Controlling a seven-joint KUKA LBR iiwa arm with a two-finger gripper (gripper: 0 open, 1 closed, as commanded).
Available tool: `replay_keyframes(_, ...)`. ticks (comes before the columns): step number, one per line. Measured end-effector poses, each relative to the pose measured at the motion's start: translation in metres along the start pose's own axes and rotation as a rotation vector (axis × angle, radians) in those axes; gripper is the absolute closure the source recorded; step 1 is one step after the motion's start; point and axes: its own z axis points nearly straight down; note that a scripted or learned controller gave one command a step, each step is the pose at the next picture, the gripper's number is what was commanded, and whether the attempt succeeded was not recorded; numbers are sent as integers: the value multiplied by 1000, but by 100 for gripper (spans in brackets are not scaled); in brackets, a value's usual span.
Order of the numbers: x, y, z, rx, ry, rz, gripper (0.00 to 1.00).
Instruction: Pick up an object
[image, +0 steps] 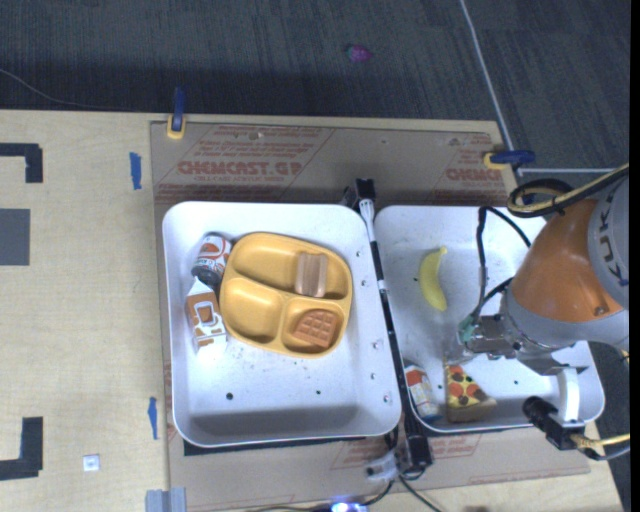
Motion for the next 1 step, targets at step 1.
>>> replay_keyframes(1,54,0,-80,2,2,-3,100)
